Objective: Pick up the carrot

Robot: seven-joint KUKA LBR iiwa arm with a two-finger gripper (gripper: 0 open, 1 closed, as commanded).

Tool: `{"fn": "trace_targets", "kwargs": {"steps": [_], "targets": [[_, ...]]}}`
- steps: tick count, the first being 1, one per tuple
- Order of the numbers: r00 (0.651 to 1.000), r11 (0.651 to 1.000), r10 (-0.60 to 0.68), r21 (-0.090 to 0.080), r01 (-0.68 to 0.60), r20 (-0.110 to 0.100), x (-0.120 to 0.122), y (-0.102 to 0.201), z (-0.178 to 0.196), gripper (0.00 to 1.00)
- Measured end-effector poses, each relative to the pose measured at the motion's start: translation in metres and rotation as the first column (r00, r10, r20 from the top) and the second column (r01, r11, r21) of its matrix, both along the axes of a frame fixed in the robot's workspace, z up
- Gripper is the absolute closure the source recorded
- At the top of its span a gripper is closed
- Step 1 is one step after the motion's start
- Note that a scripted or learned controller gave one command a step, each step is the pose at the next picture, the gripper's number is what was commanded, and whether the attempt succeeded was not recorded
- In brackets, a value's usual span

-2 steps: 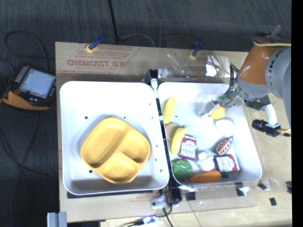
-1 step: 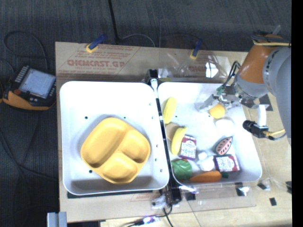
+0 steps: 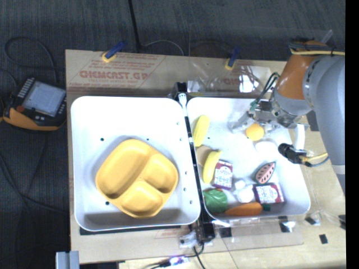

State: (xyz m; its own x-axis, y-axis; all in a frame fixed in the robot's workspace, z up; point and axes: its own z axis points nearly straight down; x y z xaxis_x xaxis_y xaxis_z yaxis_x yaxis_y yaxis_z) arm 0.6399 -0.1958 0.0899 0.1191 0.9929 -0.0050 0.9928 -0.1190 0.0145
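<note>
Meanwhile, lying lengthwise left-to-right along the right bin (image 3: 300, 203)'s near edge: carrot (image 3: 243, 209). Hovering far-right over a yellow lemon-like piece (image 3: 254, 131), well apart: gripper (image 3: 257, 116), jaw spread impossible to tell, nothing visibly held.

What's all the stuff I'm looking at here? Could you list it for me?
plate: 1, yellow, divided, in the left bin
bananas: 2, yellow, left side of the right bin
carrot: 1, orange, along the right bin's near edge
green vegetable: 1, at the carrot's left end
small cartons: 2, red and white, right bin
watermelon slice: 1, red, right bin
yellow round item: 1, right bin's far side, by the gripper
handheld pendant: 1, orange and black, on the floor, left
clamps: 2, blue and yellow, far edge of the board
gripper: 1, metal, over the right bin's far side
</note>
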Motion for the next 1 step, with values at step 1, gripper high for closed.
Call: {"fn": "trace_targets", "kwargs": {"steps": [1], "targets": [[1.000,1.000,0.000,-0.001,0.000,0.000,0.0002,-0.0005,0.0105,1.00]]}}
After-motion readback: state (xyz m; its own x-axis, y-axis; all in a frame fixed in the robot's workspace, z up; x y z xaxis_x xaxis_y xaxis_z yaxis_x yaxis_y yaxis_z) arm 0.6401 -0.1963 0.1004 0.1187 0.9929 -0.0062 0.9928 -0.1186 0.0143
